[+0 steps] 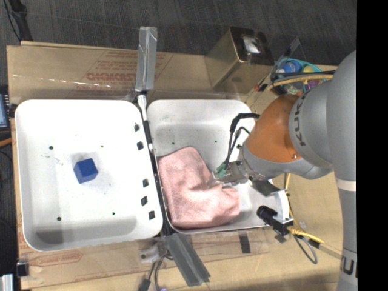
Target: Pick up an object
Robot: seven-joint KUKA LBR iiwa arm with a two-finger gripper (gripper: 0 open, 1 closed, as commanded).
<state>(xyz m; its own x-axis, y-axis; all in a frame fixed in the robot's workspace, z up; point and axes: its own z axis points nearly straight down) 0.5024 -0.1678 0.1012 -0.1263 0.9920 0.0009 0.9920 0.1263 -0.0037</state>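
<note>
the grey arm (330, 126) with its orange band (273, 135) rises closest to the camera, reaching in from the right over the right bin (182, 117). below the orange band the gripper (225, 176) sits low over the bin, right at the right edge of a pink cloth (194, 190). its tip appears to touch or press into the cloth where the fabric bunches up, but the wrist above hides most of it, so how wide the tool stands cannot be told, nor whether any fabric is caught in it. the pink cloth lies crumpled in the lower half of the right bin, against the divider between the two bins and running down to the bin's near wall. a black cable (237, 126) loops up from the wrist over the bin floor. in the left bin (36, 132), well apart from the arm, a small blue cube (86, 170) rests on the floor near the middle. both bins stand side by side on a brown cardboard sheet (73, 71), with a grey metal bar (145, 59) standing up at the far end of the divider.
</note>
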